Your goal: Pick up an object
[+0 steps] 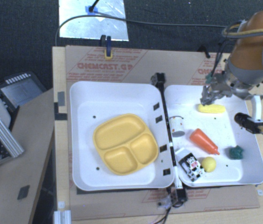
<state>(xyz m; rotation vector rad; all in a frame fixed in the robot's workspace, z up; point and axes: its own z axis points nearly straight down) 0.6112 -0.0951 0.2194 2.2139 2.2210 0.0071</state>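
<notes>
My gripper hangs over the far part of the right bin, just above the left end of a yellow corn cob lying on the bin floor. An orange carrot lies near the bin's middle. A small yellow lemon sits toward the front, beside a black-and-white patterned block. A dark green lump rests at the right. Nothing is seen between the fingers.
The left bin holds a yellow three-compartment plate. A small grey and white piece lies at the right bin's left wall. A black divider runs between the bins.
</notes>
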